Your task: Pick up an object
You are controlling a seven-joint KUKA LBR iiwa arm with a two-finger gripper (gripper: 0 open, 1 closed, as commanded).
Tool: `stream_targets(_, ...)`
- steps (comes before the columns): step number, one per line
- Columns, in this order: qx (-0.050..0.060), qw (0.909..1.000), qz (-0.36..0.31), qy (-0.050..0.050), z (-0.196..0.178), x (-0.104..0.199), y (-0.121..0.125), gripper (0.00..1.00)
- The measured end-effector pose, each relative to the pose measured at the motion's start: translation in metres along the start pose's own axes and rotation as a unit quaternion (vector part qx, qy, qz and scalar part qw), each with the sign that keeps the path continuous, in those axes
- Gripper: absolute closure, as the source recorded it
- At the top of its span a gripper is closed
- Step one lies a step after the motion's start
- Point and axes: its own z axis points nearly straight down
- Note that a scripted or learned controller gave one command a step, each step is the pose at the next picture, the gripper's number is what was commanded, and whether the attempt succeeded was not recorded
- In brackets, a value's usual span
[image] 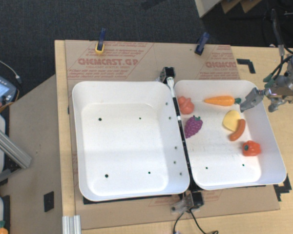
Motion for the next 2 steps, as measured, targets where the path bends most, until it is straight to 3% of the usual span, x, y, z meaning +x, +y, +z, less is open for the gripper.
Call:
stream_targets(1,0.007,1.0,-0.001,0.002,0.186,0.015,0.024,0.0)
stream_targets(2,0.003,1.0,0.0,0.001,0.196,0.019,0.003,0.0)
